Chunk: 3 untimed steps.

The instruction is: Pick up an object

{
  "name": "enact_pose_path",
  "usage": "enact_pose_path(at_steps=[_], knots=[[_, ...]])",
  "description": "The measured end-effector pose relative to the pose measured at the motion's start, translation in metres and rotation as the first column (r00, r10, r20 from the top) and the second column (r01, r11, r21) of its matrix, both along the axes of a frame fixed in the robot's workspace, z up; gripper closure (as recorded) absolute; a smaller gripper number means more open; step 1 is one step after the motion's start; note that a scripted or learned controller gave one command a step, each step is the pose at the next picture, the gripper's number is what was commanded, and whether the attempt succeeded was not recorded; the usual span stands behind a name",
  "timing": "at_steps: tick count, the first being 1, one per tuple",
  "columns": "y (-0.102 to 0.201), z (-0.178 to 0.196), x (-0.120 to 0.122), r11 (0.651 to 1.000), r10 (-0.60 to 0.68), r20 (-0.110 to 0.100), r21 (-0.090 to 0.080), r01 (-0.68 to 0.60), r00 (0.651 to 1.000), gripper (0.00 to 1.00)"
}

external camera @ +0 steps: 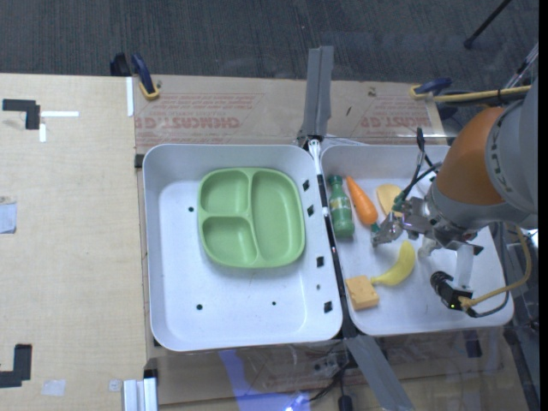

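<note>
The banana [396, 268] lies in the right bin [488, 311], its long axis slanting from lower left to upper right, just below and slightly right of the gripper [387, 232]. Whether the claw is open or closed cannot be told here. Beside it lie a carrot [361, 200], a green bottle [341, 205] and a yellow block [362, 293]; a green divided plate [252, 217] rests in the left bin [171, 255].

Gripper [387, 232] above banana [396, 268]
</note>
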State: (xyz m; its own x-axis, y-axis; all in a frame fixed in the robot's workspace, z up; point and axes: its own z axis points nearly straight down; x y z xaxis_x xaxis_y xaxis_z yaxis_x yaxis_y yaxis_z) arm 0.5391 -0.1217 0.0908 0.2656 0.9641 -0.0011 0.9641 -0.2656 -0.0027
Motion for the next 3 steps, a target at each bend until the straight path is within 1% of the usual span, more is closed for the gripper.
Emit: enact_pose_path(at_steps=[1,2,3], knots=[[-0.016,0.0,-0.021,0.98,0.197,0.0,0.001,-0.197,0.98,0.0],[-0.017,0.008,-0.022,0.981,0.194,-0.003,0.002,-0.194,0.981,1.0],[0.053,0.1,0.009,0.993,0.114,-0.001,0.0,-0.114,0.993,1.0]])
